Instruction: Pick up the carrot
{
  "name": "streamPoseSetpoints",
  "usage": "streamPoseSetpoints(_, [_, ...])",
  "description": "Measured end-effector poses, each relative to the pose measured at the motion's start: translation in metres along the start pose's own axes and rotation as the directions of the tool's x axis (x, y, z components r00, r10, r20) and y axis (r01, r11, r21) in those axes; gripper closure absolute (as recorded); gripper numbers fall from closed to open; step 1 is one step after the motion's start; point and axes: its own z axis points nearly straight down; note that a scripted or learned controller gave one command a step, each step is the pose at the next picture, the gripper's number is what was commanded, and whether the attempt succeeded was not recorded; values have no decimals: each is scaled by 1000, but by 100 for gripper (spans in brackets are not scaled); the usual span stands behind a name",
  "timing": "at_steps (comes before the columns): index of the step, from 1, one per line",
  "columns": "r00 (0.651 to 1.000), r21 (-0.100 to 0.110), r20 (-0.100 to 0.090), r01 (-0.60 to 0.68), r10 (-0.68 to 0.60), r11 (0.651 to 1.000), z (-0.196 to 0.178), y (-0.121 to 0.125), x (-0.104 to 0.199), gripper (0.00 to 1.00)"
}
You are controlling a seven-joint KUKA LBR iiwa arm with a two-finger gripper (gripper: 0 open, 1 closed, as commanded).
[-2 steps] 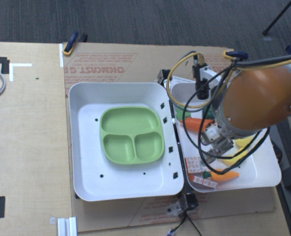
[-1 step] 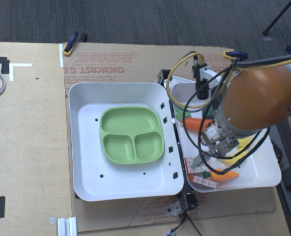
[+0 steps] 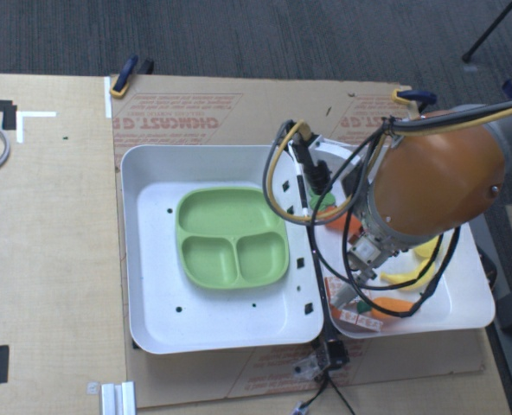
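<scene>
green divided plate [image 3: 233,247], left white bin [image 3: 148,292]

Dark carpet floor [image 3: 239,24] (grey) behind cardboard-topped bench [image 3: 48,258].

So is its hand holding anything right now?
Hand: cannot be told. It is down in the right bin, hidden under the arm's orange band and its cables.

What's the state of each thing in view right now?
Green divided plate: upright in the left bin, compartments bare.
Carrot: lying in the right bin, partly under the arm.
Yellow item: lying in the right bin, mostly hidden.
Arm: over the right bin.
</scene>
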Motion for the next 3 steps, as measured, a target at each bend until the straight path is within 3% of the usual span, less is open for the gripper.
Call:
streamPoseSetpoints(1, [978,-1,1,208,-208,978,0,5,11,0])
streamPoseSetpoints(2, [963,0,1,270,-270,963,0,-20,68,0])
streamPoseSetpoints(3, [923,-2,3,384,-384,923,0,4,26,0])
